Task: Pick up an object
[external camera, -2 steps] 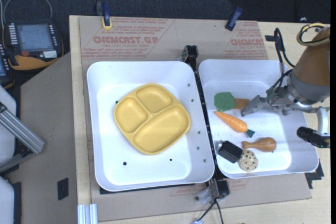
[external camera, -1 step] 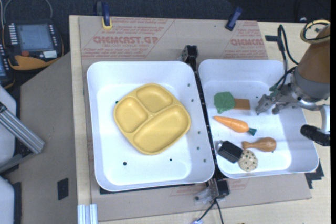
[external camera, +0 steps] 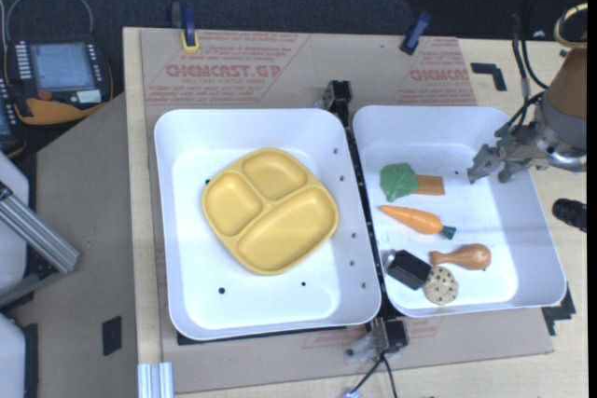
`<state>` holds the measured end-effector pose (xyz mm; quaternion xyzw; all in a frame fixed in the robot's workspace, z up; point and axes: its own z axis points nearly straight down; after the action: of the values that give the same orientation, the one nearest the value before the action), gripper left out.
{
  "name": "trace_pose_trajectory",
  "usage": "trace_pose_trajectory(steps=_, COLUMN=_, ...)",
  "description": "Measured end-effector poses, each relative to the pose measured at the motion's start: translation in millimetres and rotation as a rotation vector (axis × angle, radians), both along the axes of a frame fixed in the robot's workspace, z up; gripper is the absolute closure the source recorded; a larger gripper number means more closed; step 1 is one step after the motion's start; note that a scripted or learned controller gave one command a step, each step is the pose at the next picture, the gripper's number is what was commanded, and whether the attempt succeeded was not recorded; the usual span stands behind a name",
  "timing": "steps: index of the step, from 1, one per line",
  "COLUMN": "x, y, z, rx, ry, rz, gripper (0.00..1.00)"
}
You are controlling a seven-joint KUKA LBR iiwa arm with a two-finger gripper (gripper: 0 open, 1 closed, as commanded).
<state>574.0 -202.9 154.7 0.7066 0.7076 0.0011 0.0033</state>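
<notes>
The right bin [external camera: 522, 200] holds several toy foods: a green broccoli piece with an orange stalk [external camera: 407, 182], an orange carrot [external camera: 413, 219], a brown drumstick [external camera: 464, 257], a black block [external camera: 408, 270] and a speckled cookie [external camera: 440, 286]. My gripper [external camera: 496, 165] hangs over the bin's right part, near the right wall, to the right of the broccoli and apart from every item. Its fingers look spread, with nothing between them.
The left bin [external camera: 177, 200] holds a yellow divided plate [external camera: 270, 211]. A black clamp [external camera: 338, 95] sits between the bins at the back. A pendant with a screen [external camera: 58, 70] lies off the bench at far left.
</notes>
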Motion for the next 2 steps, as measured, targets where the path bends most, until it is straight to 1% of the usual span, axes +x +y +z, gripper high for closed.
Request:
trace_pose_trajectory(steps=1, x=1, y=0, z=50, rx=0.0, ry=0.001, rz=0.0, gripper=1.0)
trace_pose_trajectory(steps=2, x=-16, y=41, z=57, rx=0.005, ry=0.008, rz=0.002, gripper=1.0)
